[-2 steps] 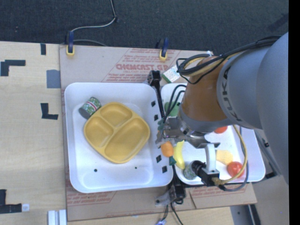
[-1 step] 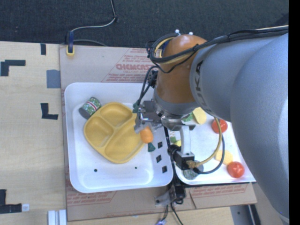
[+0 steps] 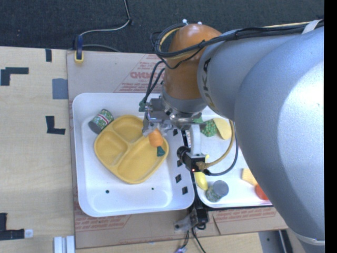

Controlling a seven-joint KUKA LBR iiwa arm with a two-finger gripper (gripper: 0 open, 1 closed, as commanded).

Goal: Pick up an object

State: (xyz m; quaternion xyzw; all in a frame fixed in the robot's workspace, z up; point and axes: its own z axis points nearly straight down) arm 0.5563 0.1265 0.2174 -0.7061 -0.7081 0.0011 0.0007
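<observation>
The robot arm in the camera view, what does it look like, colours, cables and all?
A bulky, smooth grey arm with a rounded orange band above the wrist. Black and yellow cables loop over the band. Below sits a small grey metal gripper with dark fittings.

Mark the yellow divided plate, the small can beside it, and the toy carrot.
yellow divided plate (image 3: 124,154), camera view, centre ridge.
small can (image 3: 101,120), camera view, its side.
toy carrot (image 3: 156,139), camera view, orange body.
</observation>
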